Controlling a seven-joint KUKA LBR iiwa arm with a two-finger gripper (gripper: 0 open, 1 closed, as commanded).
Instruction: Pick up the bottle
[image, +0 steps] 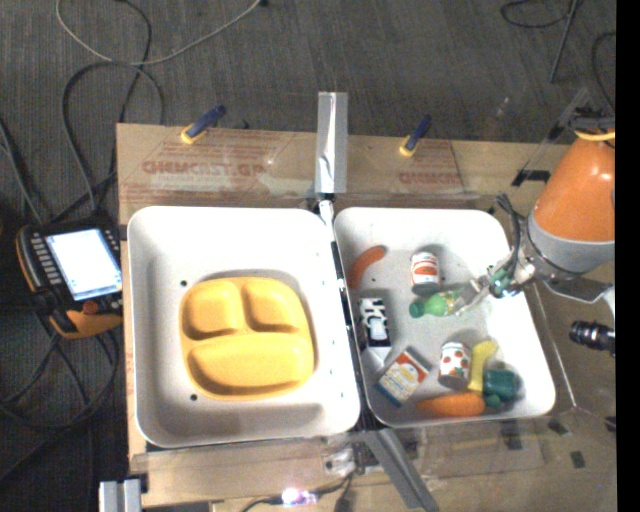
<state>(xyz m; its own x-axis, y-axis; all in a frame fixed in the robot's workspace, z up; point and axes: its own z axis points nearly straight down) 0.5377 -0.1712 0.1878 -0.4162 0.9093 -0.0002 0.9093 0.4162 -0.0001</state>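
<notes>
The pincer (500, 281) hovers low in the right bin (520, 330), its grip state impossible to tell, with the clear green-capped bottle (445, 302) lying just left of it, so the reach seems underway and closing squarely around the bottle comes next.

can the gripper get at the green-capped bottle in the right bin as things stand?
Probably yes. The gripper is already at the clear bottle's base end, and nothing lies between them. The red-labelled can sits close above it, which may crowd a grasp.
</notes>
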